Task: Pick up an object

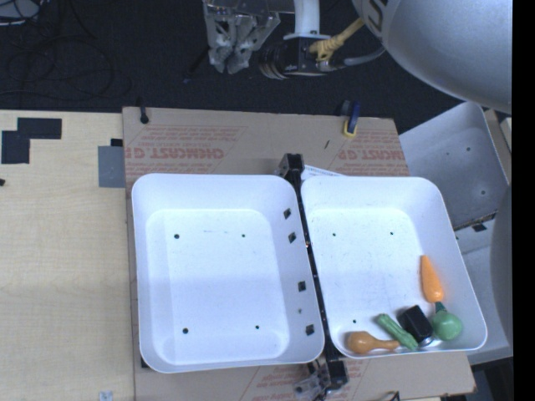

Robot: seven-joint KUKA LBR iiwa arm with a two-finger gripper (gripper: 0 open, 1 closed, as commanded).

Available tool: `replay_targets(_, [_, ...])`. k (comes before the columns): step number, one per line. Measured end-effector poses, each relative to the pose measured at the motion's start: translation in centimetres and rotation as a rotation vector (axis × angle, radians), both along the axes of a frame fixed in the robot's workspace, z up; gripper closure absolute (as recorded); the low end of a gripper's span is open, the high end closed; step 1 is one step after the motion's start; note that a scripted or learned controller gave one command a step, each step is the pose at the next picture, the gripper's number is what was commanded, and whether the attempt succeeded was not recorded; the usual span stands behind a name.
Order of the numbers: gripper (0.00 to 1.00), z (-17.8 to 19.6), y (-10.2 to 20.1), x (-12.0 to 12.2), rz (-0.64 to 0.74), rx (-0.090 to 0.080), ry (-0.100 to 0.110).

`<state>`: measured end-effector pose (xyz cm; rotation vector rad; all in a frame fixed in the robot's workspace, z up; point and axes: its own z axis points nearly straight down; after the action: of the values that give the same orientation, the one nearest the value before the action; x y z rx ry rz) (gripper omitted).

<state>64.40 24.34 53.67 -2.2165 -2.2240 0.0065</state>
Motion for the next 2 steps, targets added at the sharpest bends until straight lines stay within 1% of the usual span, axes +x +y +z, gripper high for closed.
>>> replay_targets(2, [1.0, 0.01, -0.25, -0.04, -0.003, 0.0, 0.001])
